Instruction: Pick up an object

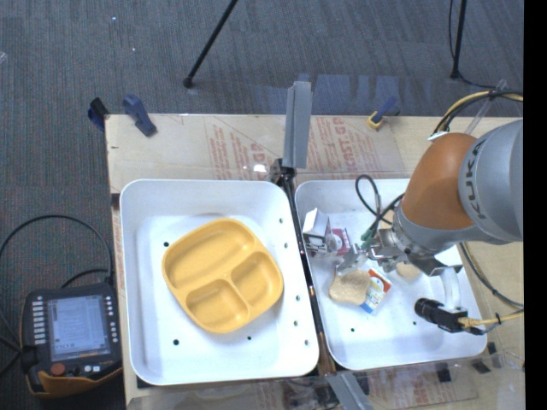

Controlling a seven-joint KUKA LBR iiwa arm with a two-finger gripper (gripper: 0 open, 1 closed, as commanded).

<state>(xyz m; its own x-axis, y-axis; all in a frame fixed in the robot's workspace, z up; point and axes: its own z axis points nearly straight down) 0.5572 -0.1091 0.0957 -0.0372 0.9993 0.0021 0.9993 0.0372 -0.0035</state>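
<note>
A smooth, matt yellow plastic divided plate [223,274] sits in a glossy white plastic bin [137,314] at lower left. The bench [197,143] looks like bare plywood. The arm's orange band [440,182] shines, upper right.

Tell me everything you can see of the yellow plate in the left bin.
The yellow plate looks like matte plastic, a rounded square with a raised rim and three shallow compartments: one large one on the far side and two smaller ones nearer the camera. It lies flat and right side up, turned at an angle, on the floor of the left bin, roughly centred and clear of the walls. Nothing lies in it, and the gripper is over the other bin.
</note>
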